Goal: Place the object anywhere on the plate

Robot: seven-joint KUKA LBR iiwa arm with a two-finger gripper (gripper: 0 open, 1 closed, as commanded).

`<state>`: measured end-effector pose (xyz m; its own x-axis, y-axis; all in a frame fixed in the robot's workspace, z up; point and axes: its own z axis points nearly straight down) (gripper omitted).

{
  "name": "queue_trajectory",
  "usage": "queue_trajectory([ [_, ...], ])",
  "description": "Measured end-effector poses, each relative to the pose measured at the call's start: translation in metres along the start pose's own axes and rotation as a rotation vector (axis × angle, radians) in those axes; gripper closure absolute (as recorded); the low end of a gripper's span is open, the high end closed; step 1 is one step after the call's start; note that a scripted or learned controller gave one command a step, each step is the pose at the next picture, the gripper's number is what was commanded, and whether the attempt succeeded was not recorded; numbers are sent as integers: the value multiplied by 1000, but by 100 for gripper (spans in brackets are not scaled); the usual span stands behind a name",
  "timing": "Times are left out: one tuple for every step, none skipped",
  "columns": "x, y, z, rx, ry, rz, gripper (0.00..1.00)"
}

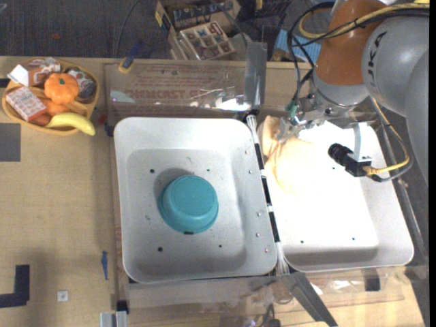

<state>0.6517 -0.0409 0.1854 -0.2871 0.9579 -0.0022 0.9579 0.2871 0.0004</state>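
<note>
Since nothing sits on the teal dish (189, 203) yet, task reads as not done, early stage at best.

Largest first:
- table (54, 210): wood top, carries both bins. Fruit basket (51, 101) in far-left corner, irrelevant.
- arm (402, 53): comes in from right, wrist w/ orange band over the back edge of the right bin (340, 244).
- left bin (129, 135): holds only the teal dish, roughly centred, top bare. I take this as the "plate", though it looks more like a shallow bowl, maybe upside down; can't confirm.
- right bin: badly overexposed. Pale cream thing (272, 147) at its back-left corner, against the wall next to the left bin. Prob. the task object, but shape and material are too washed out to call.
- claw (298, 118): low at the right bin's back edge, just beside or over the pale thing. Contact unclear. Claw state: can't tell, glare and wrist hw in the way. No evidence it's holding anything.

Left to do, my est.: secure grasp on the pale thing, lift clear of the bin wall, carry across the divider to the left bin, release over the dish. Basically the whole pick + place remains.
</note>
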Motion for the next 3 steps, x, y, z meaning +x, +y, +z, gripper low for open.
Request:
queue_trajectory([
  [0, 1, -40, -3, -1, -2, 100],
  [47, 25, -38, -5, -2, -402, 100],
  [93, 34, -50, -8, -3, -800, 100],
])
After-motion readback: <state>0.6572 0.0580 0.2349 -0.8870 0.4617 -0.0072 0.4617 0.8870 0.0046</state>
